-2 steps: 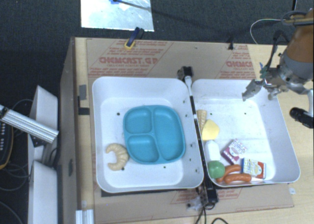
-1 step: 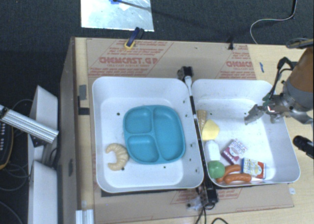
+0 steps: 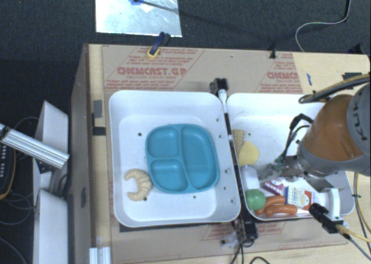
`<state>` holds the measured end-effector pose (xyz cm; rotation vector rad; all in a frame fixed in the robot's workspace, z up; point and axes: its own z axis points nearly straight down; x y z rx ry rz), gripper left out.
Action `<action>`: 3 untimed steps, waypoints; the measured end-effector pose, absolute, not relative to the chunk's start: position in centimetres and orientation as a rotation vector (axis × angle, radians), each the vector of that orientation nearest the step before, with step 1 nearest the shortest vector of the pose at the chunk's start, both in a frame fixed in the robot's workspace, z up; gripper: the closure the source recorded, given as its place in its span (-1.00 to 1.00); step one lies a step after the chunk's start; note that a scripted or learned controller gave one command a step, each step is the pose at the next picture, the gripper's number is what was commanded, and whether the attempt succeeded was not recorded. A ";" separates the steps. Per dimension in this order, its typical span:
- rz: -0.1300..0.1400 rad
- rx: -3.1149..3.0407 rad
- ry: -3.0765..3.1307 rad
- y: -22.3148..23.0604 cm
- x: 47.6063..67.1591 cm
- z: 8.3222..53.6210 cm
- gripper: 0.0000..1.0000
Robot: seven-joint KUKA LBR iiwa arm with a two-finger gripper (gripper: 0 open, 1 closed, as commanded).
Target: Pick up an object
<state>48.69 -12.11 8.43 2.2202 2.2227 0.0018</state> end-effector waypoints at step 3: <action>0.006 2.216 2.226 -0.3 53.4 18.5 1.00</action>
